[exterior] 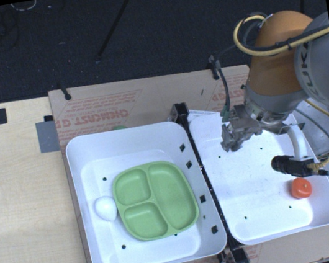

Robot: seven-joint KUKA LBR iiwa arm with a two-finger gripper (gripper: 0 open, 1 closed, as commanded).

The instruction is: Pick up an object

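Observation:
A green divided plate (154,200) lies in the left bin (82,167), and a white egg-shaped object (105,208) rests against the plate's left edge. A small orange round object (300,188) sits near the right side of the right bin (264,230). My gripper (234,139) hangs over the upper part of the right bin, well up and left of the orange object. Nothing shows between its fingers.
The two white bins stand side by side on a cardboard sheet (147,102), split by a black divider strip (200,172). Pale wooden bench (22,216) lies to the left. The arm's grey and orange body (285,62) covers the right bin's upper right corner.

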